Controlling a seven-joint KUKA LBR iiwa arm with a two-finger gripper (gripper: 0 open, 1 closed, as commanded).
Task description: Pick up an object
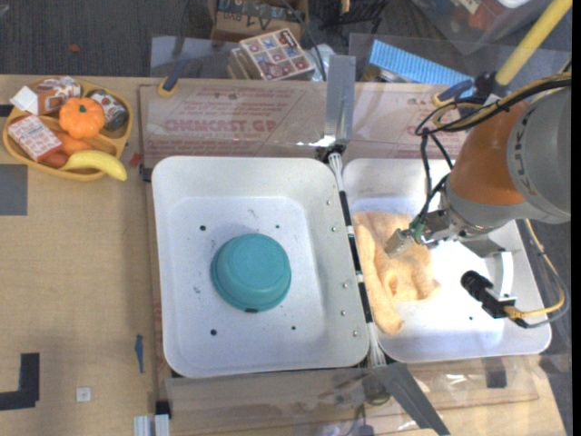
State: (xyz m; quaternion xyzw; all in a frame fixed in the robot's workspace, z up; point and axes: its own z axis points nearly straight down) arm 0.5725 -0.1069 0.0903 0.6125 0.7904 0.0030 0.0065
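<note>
The pincer [402, 240] hangs low over the right bin [472, 334], its tip right at the upper edge of a crumpled pale orange cloth [392, 275]; whether it touches the cloth, or how far it is parted, I cannot tell, as the tip is small and blurred against the fabric. The cloth lies along the bin's 9 o'clock side, against the wall shared with the left bin [182, 198]. The grey arm [508, 171] with its orange band comes in from 3 o'clock, cables looping around it. In the left bin a teal bowl [251, 271] sits upside down near the centre. On the tan worktop [73, 289], at 10 o'clock, a yellow dish [18, 143] carries a banana [95, 163], a small pumpkin [82, 116] and little packets. Beyond the bins at 12 o'clock lie cardboard [231, 125], a patterned box [272, 53] and a blue ridged sheet [418, 64]
</note>
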